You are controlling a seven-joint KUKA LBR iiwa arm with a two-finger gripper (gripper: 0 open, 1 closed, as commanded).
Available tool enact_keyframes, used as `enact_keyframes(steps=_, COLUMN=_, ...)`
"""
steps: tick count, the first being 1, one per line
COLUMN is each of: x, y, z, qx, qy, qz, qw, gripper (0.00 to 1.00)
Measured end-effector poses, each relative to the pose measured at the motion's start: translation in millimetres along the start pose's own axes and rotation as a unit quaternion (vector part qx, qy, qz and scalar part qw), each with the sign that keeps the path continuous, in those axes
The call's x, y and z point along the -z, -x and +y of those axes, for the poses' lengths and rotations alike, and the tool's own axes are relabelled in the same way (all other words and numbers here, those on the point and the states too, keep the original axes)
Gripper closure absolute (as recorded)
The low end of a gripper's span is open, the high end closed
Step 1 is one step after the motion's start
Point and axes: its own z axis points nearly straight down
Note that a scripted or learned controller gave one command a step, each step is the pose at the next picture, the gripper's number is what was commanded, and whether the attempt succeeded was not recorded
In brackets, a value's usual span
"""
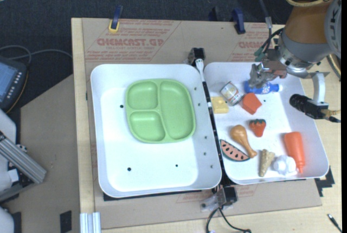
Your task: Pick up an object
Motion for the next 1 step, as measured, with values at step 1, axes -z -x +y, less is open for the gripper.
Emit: enact_keyframes(steps=1, x=12.3, y=-49.4, z=14.6, qx=0.0, qy=0.0, qz=0.001, qw=1.0, gripper=1.0)
